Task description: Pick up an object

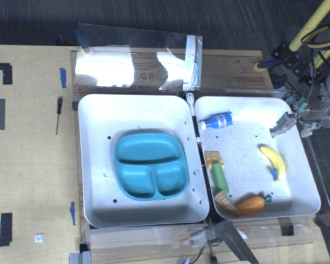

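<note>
The right bin (247,139) holds several small objects. A blue and white bottle (217,120) lies near its back left corner. A yellow banana (273,160) lies toward the right wall. A green and tan piece (217,172) lies along the left wall, and an orange carrot-like toy (250,204) rests at the front beside a tan waffle-textured piece (225,202). My gripper (283,124) hangs over the bin's back right edge, above and behind the banana, apart from every object. Nothing shows in its grasp.
The left bin (96,147) carries a turquoise divided plate (150,165) in its middle. A clear plastic sheet (135,65) stands behind the bins. Cables and a yellow tube (313,21) crowd the upper right. A wooden bench (27,164) spreads to the left.
</note>
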You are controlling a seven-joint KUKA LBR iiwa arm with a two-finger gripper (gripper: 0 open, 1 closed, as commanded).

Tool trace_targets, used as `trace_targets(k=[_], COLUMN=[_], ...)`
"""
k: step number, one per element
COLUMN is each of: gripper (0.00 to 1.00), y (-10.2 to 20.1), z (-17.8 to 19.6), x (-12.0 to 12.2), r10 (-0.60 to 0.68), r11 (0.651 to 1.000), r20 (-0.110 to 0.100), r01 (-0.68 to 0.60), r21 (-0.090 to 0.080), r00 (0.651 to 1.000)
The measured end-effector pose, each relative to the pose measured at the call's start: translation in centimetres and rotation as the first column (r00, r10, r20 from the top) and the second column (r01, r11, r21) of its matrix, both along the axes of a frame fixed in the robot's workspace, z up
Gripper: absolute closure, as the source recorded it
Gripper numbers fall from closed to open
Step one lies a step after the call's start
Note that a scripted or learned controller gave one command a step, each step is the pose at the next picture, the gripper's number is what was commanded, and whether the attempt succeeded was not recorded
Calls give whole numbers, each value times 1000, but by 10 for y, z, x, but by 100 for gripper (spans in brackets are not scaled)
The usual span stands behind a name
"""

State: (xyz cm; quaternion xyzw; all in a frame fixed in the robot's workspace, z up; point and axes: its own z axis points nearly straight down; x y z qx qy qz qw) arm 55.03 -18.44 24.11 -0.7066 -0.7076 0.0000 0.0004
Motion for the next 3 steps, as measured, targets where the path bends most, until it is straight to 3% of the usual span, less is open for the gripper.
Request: trace_targets(k=[1, 2, 3], gripper=[0, 0, 100], y=[-18, -26, -27], z=[-68, -148, -135], x=[22, 6, 9], r10=[209, 402, 400], r11=[978, 916, 916], r20=[-2, -2, 5], r01=[-209, -402, -400], r21=[1, 3, -3], r00=[978, 916, 916])
